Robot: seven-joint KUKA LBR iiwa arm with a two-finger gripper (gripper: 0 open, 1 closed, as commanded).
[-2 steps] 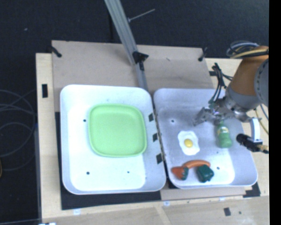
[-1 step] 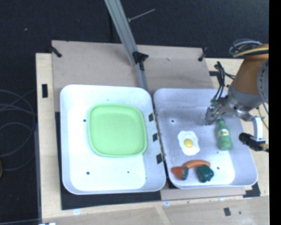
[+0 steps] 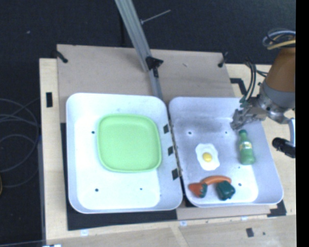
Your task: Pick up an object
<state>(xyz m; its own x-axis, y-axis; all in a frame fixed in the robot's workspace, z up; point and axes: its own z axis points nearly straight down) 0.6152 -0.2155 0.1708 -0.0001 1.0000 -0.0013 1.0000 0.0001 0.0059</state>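
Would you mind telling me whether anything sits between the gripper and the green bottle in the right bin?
Nothing visible does. The gripper hangs just above the top end of the green bottle; the fried egg lies off to the side.

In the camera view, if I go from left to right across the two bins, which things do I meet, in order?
green plate → strawberry → fried egg → dark green toy → green bottle. I leave out the sausage, which spans several of these, and the end effector above the bottle.

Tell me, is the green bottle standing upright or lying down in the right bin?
Lying down. The green bottle shows its full side, cap toward the gripper, flat on the right bin floor.
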